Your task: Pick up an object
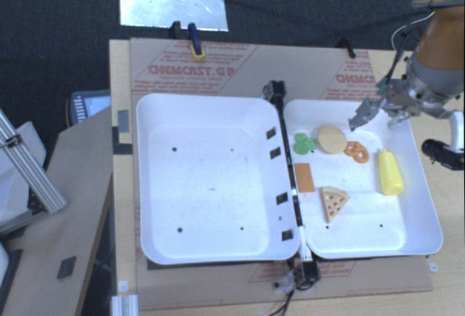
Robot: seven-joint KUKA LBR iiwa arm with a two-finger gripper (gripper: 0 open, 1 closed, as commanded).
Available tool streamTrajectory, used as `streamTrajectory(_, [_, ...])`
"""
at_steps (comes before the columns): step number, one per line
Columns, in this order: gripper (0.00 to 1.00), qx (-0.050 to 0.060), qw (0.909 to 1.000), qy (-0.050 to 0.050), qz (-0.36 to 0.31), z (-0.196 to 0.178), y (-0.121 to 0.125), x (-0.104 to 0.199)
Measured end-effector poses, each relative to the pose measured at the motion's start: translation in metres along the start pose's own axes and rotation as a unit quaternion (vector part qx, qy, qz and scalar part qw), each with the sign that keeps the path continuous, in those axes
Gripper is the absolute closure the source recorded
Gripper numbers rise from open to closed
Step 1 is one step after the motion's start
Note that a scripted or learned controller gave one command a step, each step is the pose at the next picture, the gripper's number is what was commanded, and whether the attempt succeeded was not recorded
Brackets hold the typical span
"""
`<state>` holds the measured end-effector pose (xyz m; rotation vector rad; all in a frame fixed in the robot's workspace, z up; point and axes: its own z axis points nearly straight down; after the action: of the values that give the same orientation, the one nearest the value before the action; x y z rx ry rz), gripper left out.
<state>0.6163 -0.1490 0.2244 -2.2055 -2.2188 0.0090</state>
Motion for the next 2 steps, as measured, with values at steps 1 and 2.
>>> streamTrajectory(1, [0.00,-0.009,1.0000,-0.004,0.000,0.066,0.056,0.000])
streamTrajectory(2, [0.00,-0.006,1.0000,-0.003,0.004,0.055,-0.002,-0.021])
